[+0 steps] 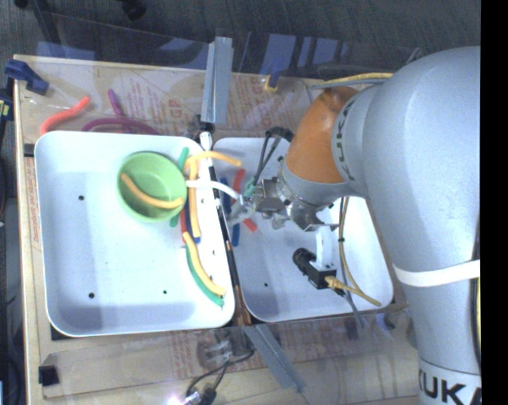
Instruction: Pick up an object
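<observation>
The grey arm (pixel 423 167) with its orange band covers most of the right bin (pixel 271 298), so anything lying toward that bin's 3 o'clock side is hidden. Only its 9 o'clock strip and 6 o'clock corner show bare floor. The hand (pixel 244 202) sits low over the right bin's 9 o'clock side, just beside the wall shared with the left bin (pixel 94 260). It reads as a small tangle of metal and cable, and I cannot tell whether it is wide or narrow, or whether it holds anything. A short blue piece (pixel 237 180) lies at the hand's 12 o'clock and a short red piece (pixel 251 223) at its 5 o'clock. Both are too small to name, and contact with the hand cannot be made out. The blue piece seems to run about 11 to 5 o'clock, the red one about 2 to 8. In the left bin a green bowl (pixel 148 184) stands toward 1 o'clock, mouth up, with a curved yellow band (pixel 157 199) inside. A long yellow strip (pixel 198 226) lies along that bin's 3 o'clock wall, its long axis nearly 12 to 6. On the surface (pixel 144 91) beyond the left bin's 12 o'clock rim lie an orange thing (pixel 64 116) and a purple thing (pixel 110 126), the latter partly cut off by the rim.
</observation>
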